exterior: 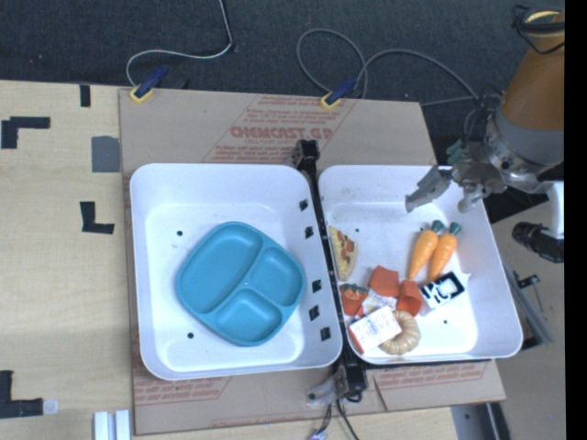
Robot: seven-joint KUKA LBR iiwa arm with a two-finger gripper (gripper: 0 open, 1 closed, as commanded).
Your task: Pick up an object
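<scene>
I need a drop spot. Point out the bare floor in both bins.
Right bin: bare across its far half, between the centre divider and the gripper; its near half is crowded with toy carrots and other toy food. Left bin: bare margins all round the blue divided plate, widest on the far side.

My arm [537,90] runs off the frame's right edge, most of its body cut away. At lower right, the packet [374,328] lies partly under the pastry ring [402,335], its print too small to read. I can't read the black-and-white tag [444,289] either
</scene>
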